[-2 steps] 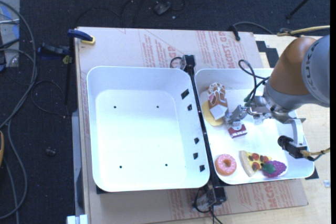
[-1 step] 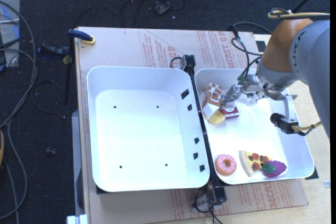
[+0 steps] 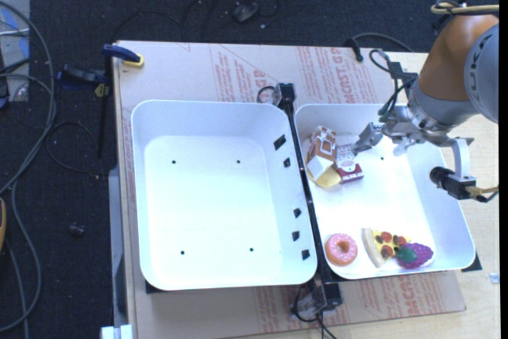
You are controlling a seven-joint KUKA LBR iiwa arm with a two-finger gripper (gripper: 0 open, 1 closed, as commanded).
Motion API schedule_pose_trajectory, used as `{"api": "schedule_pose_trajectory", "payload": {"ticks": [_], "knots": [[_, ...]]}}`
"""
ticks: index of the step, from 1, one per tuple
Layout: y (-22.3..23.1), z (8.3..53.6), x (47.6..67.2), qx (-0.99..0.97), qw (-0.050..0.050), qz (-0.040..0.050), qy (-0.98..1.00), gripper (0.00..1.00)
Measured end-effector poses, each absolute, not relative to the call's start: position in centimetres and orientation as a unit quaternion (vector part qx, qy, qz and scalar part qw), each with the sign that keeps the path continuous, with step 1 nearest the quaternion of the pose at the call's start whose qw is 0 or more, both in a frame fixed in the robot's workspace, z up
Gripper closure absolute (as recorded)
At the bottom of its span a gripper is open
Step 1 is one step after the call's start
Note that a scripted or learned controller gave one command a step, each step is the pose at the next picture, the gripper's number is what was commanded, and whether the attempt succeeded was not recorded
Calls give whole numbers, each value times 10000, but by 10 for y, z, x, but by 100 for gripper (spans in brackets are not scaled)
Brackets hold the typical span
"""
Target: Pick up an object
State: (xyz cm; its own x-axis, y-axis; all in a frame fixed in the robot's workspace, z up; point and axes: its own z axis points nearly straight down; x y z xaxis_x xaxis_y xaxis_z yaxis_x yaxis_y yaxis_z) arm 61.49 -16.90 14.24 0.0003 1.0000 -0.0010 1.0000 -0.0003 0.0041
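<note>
Where bins (image 3: 214,194) meet: two bins; one doughnut (image 3: 341,249)

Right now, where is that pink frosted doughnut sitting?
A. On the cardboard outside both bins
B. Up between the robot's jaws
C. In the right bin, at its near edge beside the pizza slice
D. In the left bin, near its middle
C: the pink doughnut lies in the right bin, along its near edge, just left of the pizza slice and well away from the gripper.
</note>
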Motion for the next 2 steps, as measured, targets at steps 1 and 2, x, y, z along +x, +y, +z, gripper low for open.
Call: {"api": "schedule_pose_trajectory", "payload": {"ticks": [1,2], "knots": [[-199,90,642,7073,-8,-8,7069,0],[-197,93,592,7076,-7,-4,7067,0]]}}
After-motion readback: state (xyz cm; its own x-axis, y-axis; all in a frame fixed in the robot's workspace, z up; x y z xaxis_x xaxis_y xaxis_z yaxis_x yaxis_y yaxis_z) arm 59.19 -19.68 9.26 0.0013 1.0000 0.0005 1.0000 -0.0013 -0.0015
